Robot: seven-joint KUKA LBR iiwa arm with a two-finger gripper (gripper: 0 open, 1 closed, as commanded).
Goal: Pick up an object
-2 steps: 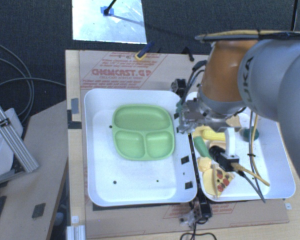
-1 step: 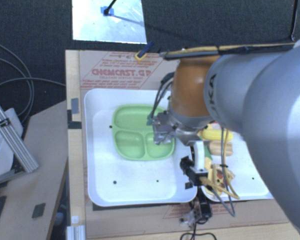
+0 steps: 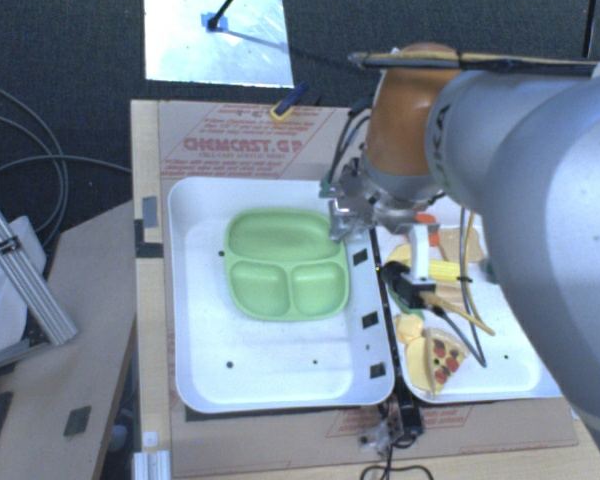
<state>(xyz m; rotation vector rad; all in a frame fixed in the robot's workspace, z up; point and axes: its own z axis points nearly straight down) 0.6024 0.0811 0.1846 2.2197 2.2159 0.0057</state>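
Observation:
A green divided plate (image 3: 285,265) lies in the left bin (image 3: 210,368). The right bin (image 3: 500,373) holds a pizza slice toy (image 3: 443,360), a yellow corn-like piece (image 3: 442,270), a pale yellow piece (image 3: 410,326) and an orange-and-white item (image 3: 423,236). My gripper (image 3: 358,216) hangs over the divider between the bins, just past the plate's right rim, below the orange wrist band (image 3: 405,118). The arm's body hides much of the right bin.
Cardboard (image 3: 240,143) lies under the bins at the back, with a yellow-and-blue item (image 3: 288,106) on it. A shiny sheet (image 3: 218,28) sits behind. Cables run along the divider (image 3: 380,298) and across the right bin.

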